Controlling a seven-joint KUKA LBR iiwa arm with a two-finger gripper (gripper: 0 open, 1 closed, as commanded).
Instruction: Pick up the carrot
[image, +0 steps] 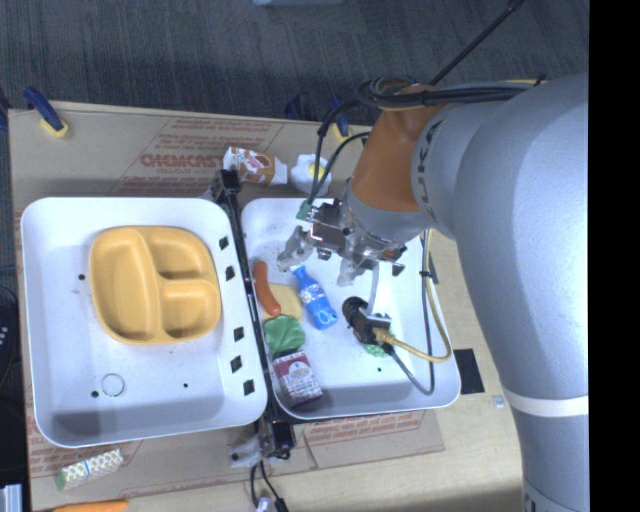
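Carrot (265, 288): lies in the right bin (420, 385), near its left wall, beside a blue bottle (314, 303).
Gripper (322, 262): fingers spread wide, holding nothing, hovering just right of the carrot.

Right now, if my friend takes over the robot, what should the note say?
Hand: hangs over the right bin, above the blue bottle. It holds nothing that can be seen.
Carrot: lies in the right bin by its left wall, next to a green thing.
Yellow tray: sits in the left bin.
Done: nothing yet; the carrot is not picked up.
Left: move the hand over to the carrot, grab it, lift it.
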